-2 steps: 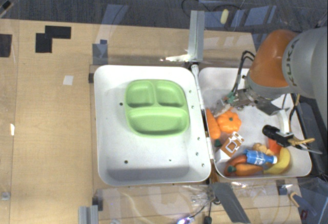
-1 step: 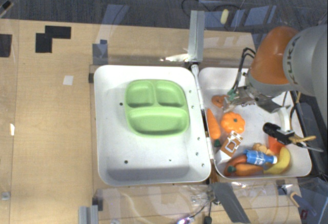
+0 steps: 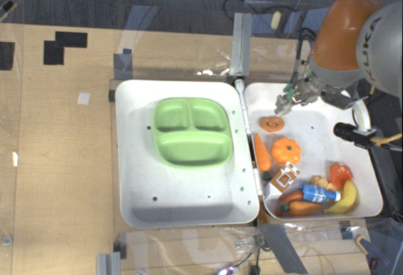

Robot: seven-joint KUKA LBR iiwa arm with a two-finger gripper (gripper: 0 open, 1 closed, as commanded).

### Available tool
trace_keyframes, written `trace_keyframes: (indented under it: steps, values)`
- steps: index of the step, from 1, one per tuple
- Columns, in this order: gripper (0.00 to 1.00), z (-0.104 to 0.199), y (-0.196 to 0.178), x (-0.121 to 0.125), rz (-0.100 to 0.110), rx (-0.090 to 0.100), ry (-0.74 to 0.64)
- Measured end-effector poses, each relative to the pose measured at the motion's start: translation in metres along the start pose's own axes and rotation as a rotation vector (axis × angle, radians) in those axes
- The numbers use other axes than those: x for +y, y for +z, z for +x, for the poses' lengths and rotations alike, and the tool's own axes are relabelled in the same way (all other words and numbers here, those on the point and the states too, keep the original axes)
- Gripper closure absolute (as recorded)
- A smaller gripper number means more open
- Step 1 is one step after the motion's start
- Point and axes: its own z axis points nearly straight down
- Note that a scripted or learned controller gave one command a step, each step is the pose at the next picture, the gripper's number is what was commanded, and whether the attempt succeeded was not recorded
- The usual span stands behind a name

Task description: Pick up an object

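My gripper point(image 3: 284, 104) hangs over the back of the right bin point(image 3: 315, 117), fingers pointing down and slightly parted with nothing between them. Just below the fingertips lies a small flat orange pumpkin-face piece point(image 3: 272, 123). Further toward the front sit an orange pumpkin point(image 3: 286, 150), a carrot point(image 3: 262, 153) along the left wall, a small white and brown box point(image 3: 286, 177), a blue bottle point(image 3: 319, 194), a banana point(image 3: 344, 199), a red tomato-like fruit point(image 3: 340, 173) and a sausage point(image 3: 305, 207).
The left bin point(image 3: 135, 141) holds a green divided plate point(image 3: 191, 130). A metal divider point(image 3: 239, 53) runs between the bins at the back. The arm's orange band point(image 3: 343, 28) and grey body rise at the right, over the right bin's back corner.
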Motion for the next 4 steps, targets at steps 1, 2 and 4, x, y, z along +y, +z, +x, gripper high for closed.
trace_keyframes:
  steps: [1, 2, 4]
  values:
    - [1.00, -0.004, 0.000, 0.004, 0.000, -0.001, -0.099]
    - [0.00, -0.004, 0.000, 0.003, 0.000, -0.001, -0.099]
    - [0.00, -0.022, 0.095, -0.051, -0.011, -0.004, -0.162]
